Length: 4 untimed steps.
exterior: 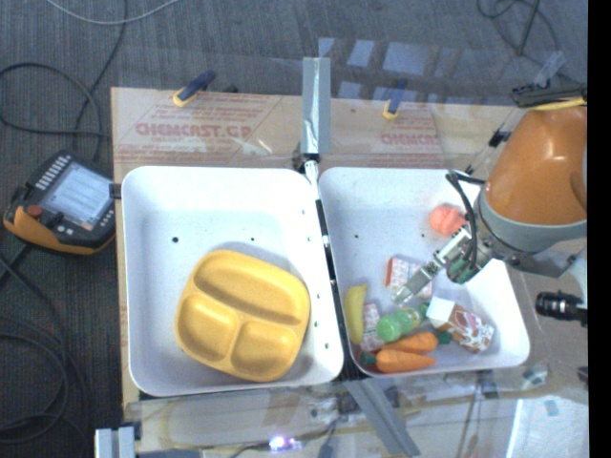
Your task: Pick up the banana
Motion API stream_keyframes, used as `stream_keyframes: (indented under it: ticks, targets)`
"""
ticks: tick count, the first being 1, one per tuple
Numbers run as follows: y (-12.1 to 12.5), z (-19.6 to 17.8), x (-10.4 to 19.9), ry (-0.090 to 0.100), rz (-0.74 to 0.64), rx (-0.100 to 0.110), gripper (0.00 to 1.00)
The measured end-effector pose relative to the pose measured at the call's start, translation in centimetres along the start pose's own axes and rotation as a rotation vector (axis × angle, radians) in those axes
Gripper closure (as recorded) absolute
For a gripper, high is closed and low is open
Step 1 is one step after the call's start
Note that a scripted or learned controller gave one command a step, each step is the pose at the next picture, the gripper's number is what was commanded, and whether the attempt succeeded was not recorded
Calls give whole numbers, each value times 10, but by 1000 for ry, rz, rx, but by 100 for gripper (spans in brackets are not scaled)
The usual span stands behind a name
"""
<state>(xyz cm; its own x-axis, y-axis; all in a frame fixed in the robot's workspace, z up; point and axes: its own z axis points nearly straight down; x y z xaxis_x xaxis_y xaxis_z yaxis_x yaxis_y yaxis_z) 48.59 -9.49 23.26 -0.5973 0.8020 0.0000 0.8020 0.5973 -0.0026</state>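
The banana (355,311) is a short yellow piece lying upright along the left wall of the right bin (382,208), near its front. My gripper (414,286) hangs over the middle of that bin, pointing down and left, about a hand's width to the right of the banana. It sits above a red and white packet (400,269) and a green round item (395,326). Nothing yellow is at its tip.
Beside the banana lie an orange carrot (408,353), a white block (440,310), a red printed packet (469,330) and a pink item (446,219) at the back right. The left bin (153,218) holds a yellow compartment tray (243,313). A pendant (65,203) lies left of the bench.
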Motion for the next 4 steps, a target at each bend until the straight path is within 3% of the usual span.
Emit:
stream_keyframes:
  ticks: [1, 2, 3, 4]
  targets:
    - [55, 52, 77, 5, -160, 1, 0]
    - [19, 51, 28, 2, -175, 1, 0]
    - [6, 109, -20, 5, 46, 2, 0]
    - [-58, 99, -75, 2, -99, 0, 0]
